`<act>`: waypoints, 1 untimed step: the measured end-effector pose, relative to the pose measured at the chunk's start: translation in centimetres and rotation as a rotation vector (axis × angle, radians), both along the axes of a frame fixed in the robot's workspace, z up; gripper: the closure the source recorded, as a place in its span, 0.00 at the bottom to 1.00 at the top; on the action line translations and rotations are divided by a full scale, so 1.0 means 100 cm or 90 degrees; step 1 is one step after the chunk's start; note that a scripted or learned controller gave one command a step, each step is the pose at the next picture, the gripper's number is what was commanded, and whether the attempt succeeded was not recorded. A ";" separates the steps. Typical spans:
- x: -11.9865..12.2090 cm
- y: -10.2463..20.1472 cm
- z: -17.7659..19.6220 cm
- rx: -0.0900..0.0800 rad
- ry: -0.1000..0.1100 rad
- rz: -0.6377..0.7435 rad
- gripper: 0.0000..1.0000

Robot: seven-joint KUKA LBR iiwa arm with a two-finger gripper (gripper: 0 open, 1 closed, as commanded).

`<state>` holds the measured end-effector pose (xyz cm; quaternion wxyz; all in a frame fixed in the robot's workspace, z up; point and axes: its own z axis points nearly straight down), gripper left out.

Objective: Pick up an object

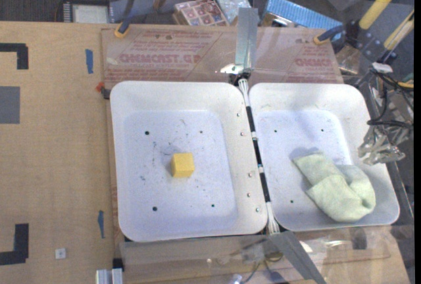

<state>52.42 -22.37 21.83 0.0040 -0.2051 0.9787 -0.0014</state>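
The small yellow cube (183, 165) in the middle of the left white bin (125, 144) looks light and squashy, best pinched across opposite flat sides, though I can't tell the gripper's (380, 144) state.

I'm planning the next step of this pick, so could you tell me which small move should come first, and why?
Probably bring the pincer over the left bin, above the yellow block. The block sits alone on the bin floor, apart from the walls. The cloth in the right bin is crumpled against the rim, likely a harder grasp.

Block (183, 165) in left bin (131, 105); cloth (335, 189), seemingly crumpled, in right bin (289, 102).
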 end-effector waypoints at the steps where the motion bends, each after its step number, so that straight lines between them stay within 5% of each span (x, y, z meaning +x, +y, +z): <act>1: -0.031 0.000 0.014 0.001 0.003 -0.017 1.00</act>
